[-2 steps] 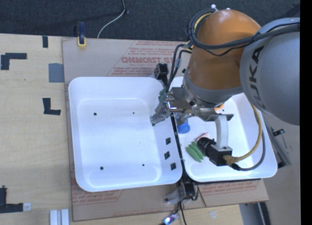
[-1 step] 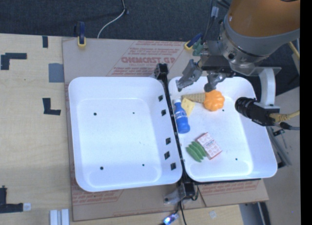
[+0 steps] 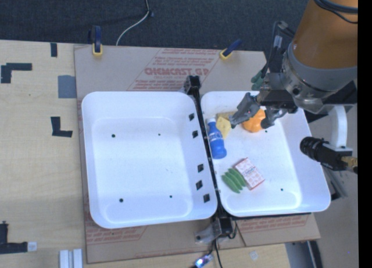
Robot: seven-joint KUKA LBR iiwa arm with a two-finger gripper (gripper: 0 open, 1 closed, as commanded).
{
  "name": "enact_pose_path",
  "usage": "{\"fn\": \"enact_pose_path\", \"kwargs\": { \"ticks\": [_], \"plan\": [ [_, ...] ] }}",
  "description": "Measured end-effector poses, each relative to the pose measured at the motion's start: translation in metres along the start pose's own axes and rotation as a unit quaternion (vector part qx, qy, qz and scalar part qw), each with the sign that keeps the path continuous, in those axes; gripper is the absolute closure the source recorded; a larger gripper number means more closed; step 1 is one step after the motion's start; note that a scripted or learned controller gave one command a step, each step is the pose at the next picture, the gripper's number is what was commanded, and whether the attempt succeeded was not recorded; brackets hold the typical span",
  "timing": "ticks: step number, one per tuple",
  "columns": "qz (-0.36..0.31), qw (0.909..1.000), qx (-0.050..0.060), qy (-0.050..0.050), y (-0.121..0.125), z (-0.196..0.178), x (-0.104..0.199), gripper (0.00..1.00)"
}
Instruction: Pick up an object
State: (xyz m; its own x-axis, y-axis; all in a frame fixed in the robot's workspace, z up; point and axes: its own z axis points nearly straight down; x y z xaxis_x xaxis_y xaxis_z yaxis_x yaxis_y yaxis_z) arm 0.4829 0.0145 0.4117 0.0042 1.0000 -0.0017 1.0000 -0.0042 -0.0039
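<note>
My gripper (image 3: 253,122) hangs over the upper part of the right bin (image 3: 290,162). A round orange object (image 3: 254,124) sits between its two dark fingers, and both fingers touch its sides. I cannot tell whether it is off the bin floor. A yellow object (image 3: 224,123) lies just left of the left finger. A blue bottle (image 3: 215,143) lies along the bin's left wall. Nearer the front are a green pod-like object (image 3: 233,181) and a small red-and-white packet (image 3: 250,172).
The left bin (image 3: 96,145) stands beside the right one, with a black divider (image 3: 200,145) between them. Both rest on a cardboard sheet (image 3: 168,69) clamped at the back. A black fixture (image 3: 322,150) juts in at the right bin's right rim.
</note>
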Motion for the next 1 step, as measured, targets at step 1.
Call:
{"fn": "enact_pose_path", "kwargs": {
  "ticks": [1],
  "plan": [
    [-0.006, 1.0, 0.001, 0.001, 0.0001, 0.0302, 0.0684, 1.0]
  ]
}}
